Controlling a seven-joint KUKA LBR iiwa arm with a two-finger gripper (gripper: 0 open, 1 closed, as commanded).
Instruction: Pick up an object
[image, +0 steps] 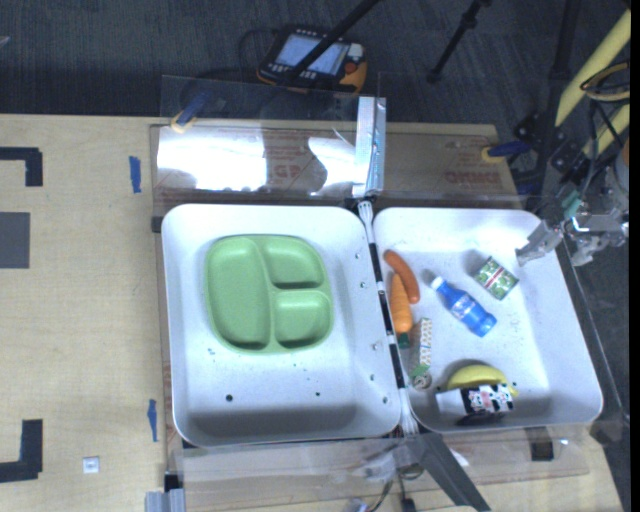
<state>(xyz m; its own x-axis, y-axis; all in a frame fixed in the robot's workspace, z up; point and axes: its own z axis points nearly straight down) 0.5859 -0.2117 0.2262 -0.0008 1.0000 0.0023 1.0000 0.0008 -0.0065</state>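
Observation:
The right bin (560, 330) holds several objects. A small green and white box (496, 277) lies near its back right. A blue bottle (463, 306) lies just left of the box. An orange carrot (402, 310) and a red sausage-shaped piece (399, 270) lie along the left wall. A yellow banana (475, 374) rests at the front beside a black and white carton (487, 399). My gripper (537, 245) hangs over the bin's back right rim, right of the green box, with nothing seen in it.
The left bin (190, 380) holds a green divided plate (268, 292). A thin patterned packet (425, 342) lies near the middle wall (385, 310) between the bins. A clear panel (260, 150) stands behind the bins. Cables and stands crowd the right side.

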